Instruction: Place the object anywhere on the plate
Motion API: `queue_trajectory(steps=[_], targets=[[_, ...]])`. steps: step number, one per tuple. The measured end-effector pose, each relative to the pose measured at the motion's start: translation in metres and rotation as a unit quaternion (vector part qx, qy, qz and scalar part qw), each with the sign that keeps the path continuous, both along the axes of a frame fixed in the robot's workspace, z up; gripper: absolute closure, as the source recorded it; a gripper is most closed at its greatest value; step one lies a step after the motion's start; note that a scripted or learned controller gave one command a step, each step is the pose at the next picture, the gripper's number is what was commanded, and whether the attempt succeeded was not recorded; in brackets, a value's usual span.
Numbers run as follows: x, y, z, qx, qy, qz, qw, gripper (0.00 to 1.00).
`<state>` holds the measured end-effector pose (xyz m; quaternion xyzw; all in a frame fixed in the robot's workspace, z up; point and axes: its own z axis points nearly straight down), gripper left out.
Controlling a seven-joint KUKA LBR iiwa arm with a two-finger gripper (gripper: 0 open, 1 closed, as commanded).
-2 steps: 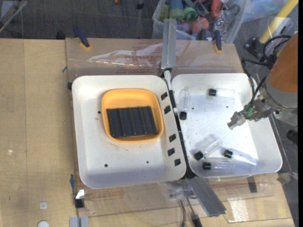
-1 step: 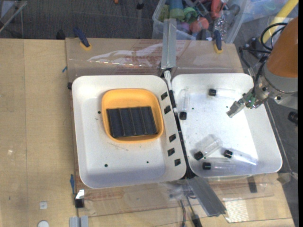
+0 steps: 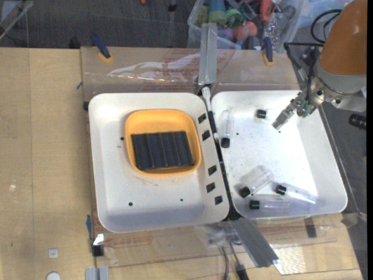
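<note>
An orange plate (image 3: 139, 120) lies in the left bin (image 3: 105, 156). On it rests a dark, ridged rectangular block (image 3: 162, 150), lying flat and covering most of the plate's middle. My gripper (image 3: 284, 119) hangs over the upper right part of the right bin (image 3: 320, 150), pointing down and to the left, far from the plate. Nothing shows at its tip. A small black cap (image 3: 260, 114) lies on the bin floor just left of it.
The right bin holds clear tubes with black caps: one by the divider (image 3: 224, 127), one near the front (image 3: 256, 179), another along the front wall (image 3: 277, 203). A crate of coloured toys (image 3: 245, 7) stands behind the bins. The arm's orange band (image 3: 347, 34) is at upper right.
</note>
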<state>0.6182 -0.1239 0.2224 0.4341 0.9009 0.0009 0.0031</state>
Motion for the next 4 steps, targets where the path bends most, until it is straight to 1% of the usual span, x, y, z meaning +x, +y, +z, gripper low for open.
queue_trajectory(steps=[1, 2, 3, 4], targets=[[0.037, 0.009, -0.010, -0.0004, 0.000, 0.059, 0.9982, 1.00], [0.046, 0.005, 0.021, -0.0012, -0.001, 0.152, 0.9884, 1.00], [0.041, -0.008, 0.154, -0.0015, -0.001, 0.180, 0.9836, 1.00], [0.038, -0.056, 0.215, -0.0035, -0.002, 0.312, 0.9501, 1.00]])
